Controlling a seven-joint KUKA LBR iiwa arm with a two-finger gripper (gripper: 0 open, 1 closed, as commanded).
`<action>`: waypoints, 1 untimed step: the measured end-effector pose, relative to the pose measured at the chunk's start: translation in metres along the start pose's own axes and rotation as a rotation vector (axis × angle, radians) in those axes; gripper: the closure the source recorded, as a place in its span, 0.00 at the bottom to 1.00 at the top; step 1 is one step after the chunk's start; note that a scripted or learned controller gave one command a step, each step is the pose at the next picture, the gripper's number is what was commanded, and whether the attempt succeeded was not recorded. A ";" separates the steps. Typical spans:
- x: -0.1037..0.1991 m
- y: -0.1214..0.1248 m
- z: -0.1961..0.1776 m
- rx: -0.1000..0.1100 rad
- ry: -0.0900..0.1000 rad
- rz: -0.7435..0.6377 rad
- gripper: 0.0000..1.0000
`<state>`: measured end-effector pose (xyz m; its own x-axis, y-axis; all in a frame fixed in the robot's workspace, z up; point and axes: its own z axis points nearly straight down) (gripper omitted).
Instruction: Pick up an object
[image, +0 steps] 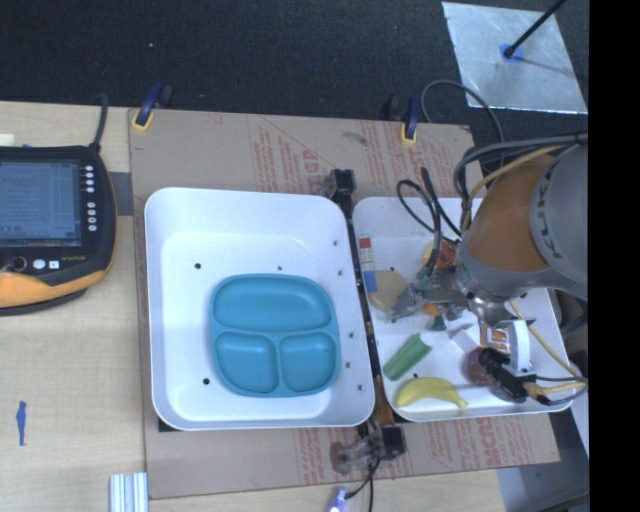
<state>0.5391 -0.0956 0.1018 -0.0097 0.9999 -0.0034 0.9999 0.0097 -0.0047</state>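
From above, two white bins sit side by side on a brown cardboard sheet (250, 150) laid over the bench (60, 400).

The left bin (178, 255) holds one thing: a blue plate (272, 335) with three compartments, lying flat and a little toward the near wall, with nothing in any compartment.

The right bin (395, 222) is the crowded one, and that is where I am. My arm (515, 225) comes in from the right and covers much of it. My gripper (427, 296) hangs low over the middle of this bin, among a small heap of things I cannot tell apart. Whether it is open or closed, I cannot tell, nor whether anything is in it.

Things I could pick lie around it:
- A narrow red, white and blue stick (367, 262) lies along the left wall.
- A beige lump (385, 291) sits just beside the stick.
- A green block (405, 357) lies tilted nearer the front.
- A yellow banana (430, 395) lies by the front wall, just past the green block.
- A dark round thing (481, 368) lies to the right of the banana.

A control tablet (45, 225) rests on the bench, well apart, left of the bins.
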 end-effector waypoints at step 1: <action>-0.001 0.000 -0.010 0.000 -0.002 -0.001 1.00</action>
<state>0.5393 -0.0967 0.1120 -0.0103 0.9999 -0.0049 0.9999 0.0103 -0.0047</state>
